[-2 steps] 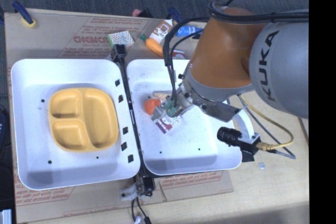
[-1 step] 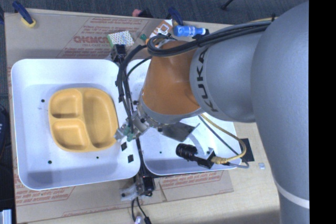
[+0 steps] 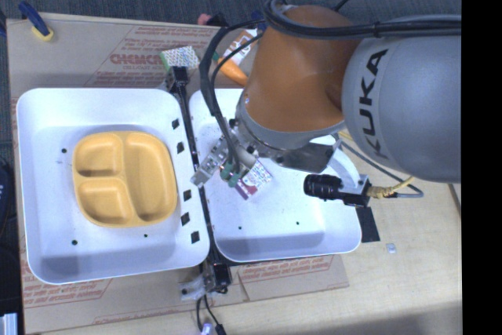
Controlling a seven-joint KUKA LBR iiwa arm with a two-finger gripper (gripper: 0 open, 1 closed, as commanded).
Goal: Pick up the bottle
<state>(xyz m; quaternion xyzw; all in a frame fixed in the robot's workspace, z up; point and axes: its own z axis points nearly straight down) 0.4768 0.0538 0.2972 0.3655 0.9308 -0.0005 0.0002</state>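
End effector: you see your end effector (image 3: 227, 163) low in the right bin (image 3: 314, 235), near its left wall; whether it is wide or narrow, you cannot tell
Contact: it sits just above a small packet-like item (image 3: 255, 180) with pink and white print; you cannot tell whether they touch
Bottle: you cannot pick it out with certainty; an orange object (image 3: 233, 72) peeks out behind the arm at the bin's far edge
Left bin (image 3: 47, 247): holds a yellow divided tray (image 3: 124, 176), lying flat
Counter (image 3: 118, 55): brown cardboard under both bins
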